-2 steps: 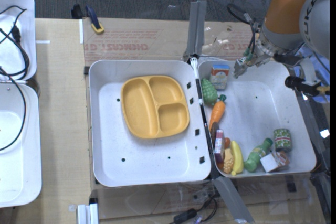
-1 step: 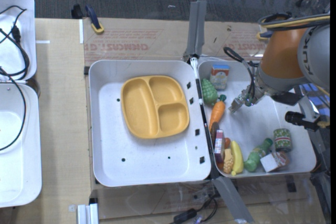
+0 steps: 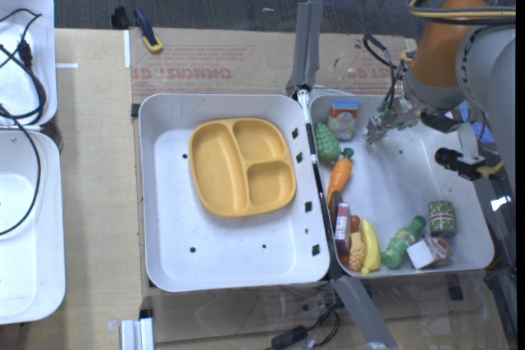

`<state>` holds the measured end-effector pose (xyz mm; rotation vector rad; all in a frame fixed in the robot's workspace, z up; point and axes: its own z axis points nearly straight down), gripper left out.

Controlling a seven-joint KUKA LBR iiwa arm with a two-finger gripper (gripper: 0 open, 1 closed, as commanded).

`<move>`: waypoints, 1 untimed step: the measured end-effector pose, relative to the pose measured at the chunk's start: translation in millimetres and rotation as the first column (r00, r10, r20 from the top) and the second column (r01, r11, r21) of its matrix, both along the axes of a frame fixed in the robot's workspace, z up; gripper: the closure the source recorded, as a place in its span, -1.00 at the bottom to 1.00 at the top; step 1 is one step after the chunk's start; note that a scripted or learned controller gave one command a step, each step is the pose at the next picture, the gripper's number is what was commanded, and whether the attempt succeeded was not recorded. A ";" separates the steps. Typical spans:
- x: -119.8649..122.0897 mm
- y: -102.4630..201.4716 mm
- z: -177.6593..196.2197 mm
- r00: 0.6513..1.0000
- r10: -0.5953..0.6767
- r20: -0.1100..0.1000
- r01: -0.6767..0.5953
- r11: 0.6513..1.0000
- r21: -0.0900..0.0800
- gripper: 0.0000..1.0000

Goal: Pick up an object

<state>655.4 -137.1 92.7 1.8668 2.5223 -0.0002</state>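
One carrot (image 3: 340,174), one banana (image 3: 370,246), two bins (image 3: 156,201), one tray (image 3: 242,165).

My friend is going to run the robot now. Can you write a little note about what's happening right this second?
Gripper: hovering in the right bin, near its back, beside the small carton. Nothing visible between its fingers.
Things: right bin holds the carton, a green bumpy vegetable, carrot, banana, green bottle and can. Left bin holds the yellow divided plate.
Done: nothing picked up yet.
Left: grab one object and lift it.
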 end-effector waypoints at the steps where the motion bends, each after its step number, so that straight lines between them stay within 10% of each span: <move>1: 3.9 38.2 -0.5 0.942 0.336 -0.002 -0.336 0.942 0.001 -1.00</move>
